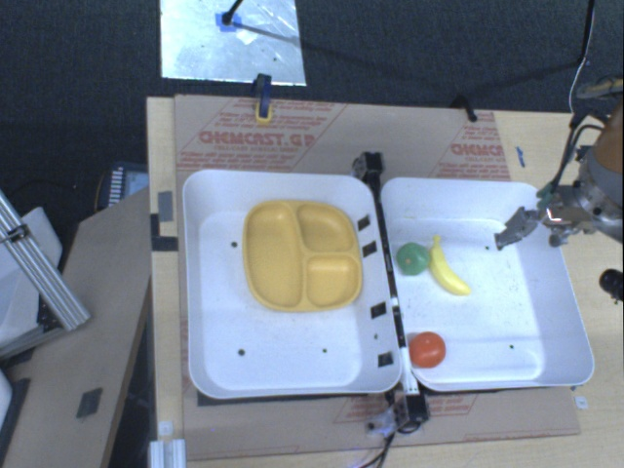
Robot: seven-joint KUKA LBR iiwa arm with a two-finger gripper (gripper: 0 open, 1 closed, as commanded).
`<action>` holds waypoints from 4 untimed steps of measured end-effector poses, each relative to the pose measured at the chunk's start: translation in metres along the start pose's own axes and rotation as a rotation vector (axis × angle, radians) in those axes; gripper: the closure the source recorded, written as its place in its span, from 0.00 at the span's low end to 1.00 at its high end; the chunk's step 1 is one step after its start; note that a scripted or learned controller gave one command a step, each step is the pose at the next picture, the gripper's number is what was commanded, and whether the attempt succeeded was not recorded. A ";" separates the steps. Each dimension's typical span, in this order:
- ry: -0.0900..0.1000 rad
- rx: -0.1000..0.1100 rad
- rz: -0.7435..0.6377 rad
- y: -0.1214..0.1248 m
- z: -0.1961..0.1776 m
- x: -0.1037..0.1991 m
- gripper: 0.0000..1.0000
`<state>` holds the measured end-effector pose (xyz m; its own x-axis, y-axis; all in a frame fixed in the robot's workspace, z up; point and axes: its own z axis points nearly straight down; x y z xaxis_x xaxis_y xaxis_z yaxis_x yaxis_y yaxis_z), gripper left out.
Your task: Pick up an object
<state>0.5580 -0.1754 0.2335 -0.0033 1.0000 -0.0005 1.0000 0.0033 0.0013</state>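
Your gripper (514,228) hangs over the far right part of the right bin (561,354), well apart from anything it could lift. Whether the hand is open, closed or gripping cannot be told from this slanted view, though nothing shows held beneath it.

You have three candidates in that bin, all toward its left side. A banana (448,270) lies at a slant near the middle, a green fruit (412,258) sits just beside it on the left, seemingly touching it, and an orange-red fruit (427,349) rests alone in the near left corner, close to the bin wall.

The banana looks like the nearest target, but its green neighbour may crowd one side, so come down across its narrow width, away from that end. The round fruit near the wall may roll or leave little room. The yellow divided plate (302,254) in the left bin (210,291) is broad and flat, likely a poor choice.
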 end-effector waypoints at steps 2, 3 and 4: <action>0.001 0.003 0.003 -0.001 0.108 -0.009 0.00; 0.001 0.003 0.003 -0.001 0.151 -0.008 0.00; -0.001 -0.002 0.003 0.001 0.138 -0.009 1.00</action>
<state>0.5589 -0.1842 0.0953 0.0000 1.0000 -0.0014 1.0000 0.0000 0.0033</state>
